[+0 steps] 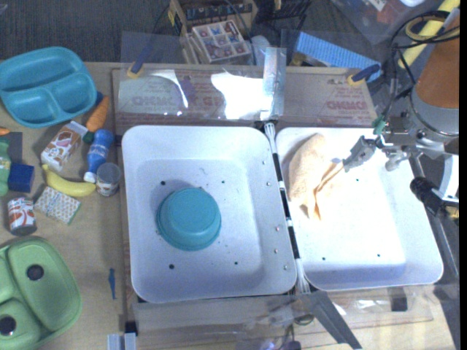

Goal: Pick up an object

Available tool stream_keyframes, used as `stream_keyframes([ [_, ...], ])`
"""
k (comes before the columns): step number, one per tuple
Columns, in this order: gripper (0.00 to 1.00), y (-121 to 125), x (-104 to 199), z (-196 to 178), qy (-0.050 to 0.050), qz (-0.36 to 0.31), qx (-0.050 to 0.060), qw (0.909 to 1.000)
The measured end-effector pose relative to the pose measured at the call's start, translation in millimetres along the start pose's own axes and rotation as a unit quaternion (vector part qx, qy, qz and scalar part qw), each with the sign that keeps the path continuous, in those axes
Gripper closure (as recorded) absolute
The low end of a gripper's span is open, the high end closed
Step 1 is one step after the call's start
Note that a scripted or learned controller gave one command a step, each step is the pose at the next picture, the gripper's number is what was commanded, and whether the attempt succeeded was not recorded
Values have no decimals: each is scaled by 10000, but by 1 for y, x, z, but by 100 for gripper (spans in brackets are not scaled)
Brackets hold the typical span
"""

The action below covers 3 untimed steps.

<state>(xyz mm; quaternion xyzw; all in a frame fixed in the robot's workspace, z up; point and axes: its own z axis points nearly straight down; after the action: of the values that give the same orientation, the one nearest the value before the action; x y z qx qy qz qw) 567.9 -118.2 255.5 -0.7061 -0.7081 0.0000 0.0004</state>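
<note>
A pale tan rubber chicken (pixel 305 166) with thin orange legs lies along the left side of the right bin (pixel 379 261). A round teal bowl (pixel 190 218) sits upside down in the middle of the left bin (pixel 219 148). My gripper (pixel 359 154) reaches in from the right over the upper part of the right bin. Its tip is just right of the chicken's orange legs, close to them. The view is too small to tell if it touches them. Nothing shows clearly held in it.
The arm's grey wrist and orange band (pixel 441 79) fill the upper right, with cables around them. Left of the bins lie a teal divided plate (pixel 45 86), a banana (pixel 67 182), small cans, bottles and a green tray (pixel 33 294). Cardboard walls (pixel 219 97) stand behind the bins.
</note>
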Motion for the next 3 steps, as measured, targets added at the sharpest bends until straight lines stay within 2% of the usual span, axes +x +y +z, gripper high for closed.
stream_keyframes([
  [1, 0, 63, 20, 78, -8, -507, -15, 9987],
  [2, 0, 78, -10, 163, -9, -597, -78, 9982],
  [3, 100, 80, -11, 151, -8, -579, -107, 9983],
])
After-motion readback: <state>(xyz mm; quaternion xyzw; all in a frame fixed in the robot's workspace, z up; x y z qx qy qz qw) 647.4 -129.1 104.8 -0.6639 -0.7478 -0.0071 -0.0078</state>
